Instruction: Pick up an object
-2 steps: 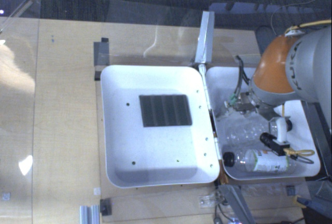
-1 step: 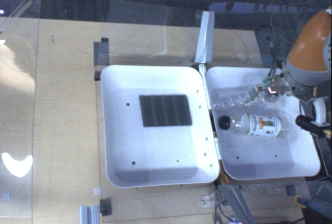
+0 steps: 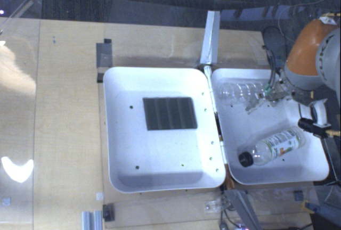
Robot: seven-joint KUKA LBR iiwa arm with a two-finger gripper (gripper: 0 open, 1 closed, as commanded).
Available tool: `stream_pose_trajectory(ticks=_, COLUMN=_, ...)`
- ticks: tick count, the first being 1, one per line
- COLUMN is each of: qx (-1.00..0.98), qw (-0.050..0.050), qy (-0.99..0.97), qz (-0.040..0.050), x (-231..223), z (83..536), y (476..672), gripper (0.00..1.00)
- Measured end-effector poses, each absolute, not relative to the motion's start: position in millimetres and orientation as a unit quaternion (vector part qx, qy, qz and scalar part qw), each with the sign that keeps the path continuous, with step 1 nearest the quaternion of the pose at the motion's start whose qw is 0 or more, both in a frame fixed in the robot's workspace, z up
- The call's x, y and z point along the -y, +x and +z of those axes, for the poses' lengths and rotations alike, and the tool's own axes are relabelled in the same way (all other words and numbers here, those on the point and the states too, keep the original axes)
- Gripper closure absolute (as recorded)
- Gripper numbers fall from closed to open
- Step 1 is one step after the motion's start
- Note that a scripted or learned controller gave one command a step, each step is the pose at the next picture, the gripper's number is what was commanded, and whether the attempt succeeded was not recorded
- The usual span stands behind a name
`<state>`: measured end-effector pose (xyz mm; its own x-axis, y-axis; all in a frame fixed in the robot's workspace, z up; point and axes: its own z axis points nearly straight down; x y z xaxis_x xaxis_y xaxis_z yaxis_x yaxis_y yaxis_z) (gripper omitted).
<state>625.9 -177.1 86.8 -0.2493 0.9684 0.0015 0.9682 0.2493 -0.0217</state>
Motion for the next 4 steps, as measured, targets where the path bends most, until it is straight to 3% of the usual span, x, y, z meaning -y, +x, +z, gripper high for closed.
stream_pose_trajectory(ticks=2, qx=0.798, qw=0.009, qy=-0.602, qz=0.003, x=198, z=86, y=628.5, gripper=0.0)
stream_pose_trajectory(ticks=3, qx=0.888, qw=-0.007, qy=-0.46, qz=0.0015, x=174, z=89, y=604.0, gripper=0.0)
stream_pose_trajectory(ticks=4, qx=0.904, qw=0.011, qy=-0.427, qz=0.004, x=189, z=122, y=631.9, gripper=0.0)
